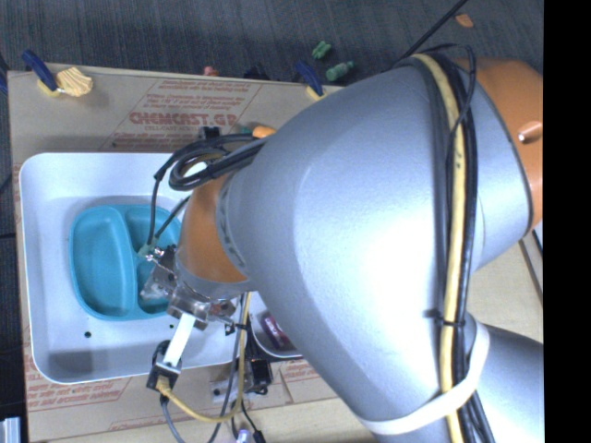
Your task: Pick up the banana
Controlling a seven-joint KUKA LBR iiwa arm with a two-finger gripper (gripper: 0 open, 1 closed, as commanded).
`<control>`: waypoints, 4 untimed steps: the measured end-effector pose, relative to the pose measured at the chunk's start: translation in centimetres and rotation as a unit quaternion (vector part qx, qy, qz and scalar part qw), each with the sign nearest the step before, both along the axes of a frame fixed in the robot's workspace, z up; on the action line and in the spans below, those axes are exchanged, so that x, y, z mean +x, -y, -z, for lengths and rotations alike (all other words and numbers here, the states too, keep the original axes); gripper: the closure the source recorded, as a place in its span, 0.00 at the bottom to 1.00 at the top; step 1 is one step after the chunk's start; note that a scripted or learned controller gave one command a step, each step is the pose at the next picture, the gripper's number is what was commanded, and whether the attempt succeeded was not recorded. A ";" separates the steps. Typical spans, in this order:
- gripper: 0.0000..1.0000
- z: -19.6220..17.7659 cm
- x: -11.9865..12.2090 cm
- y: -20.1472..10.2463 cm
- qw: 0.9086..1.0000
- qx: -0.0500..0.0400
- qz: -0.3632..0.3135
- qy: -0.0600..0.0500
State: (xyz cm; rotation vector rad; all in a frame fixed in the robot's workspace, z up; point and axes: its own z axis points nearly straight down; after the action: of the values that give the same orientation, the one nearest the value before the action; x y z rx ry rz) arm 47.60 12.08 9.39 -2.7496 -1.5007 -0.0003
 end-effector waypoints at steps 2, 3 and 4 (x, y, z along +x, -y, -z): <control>1.00 0.1 0.1 -6.4 1.000 -0.005 0.026 0.003; 1.00 -11.0 0.0 7.8 0.989 -0.004 0.147 -0.001; 0.00 -11.0 0.0 7.7 0.989 -0.003 0.147 -0.002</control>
State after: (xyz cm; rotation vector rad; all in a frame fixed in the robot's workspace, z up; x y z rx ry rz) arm 47.56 4.40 20.35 -2.9440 -1.0832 0.0072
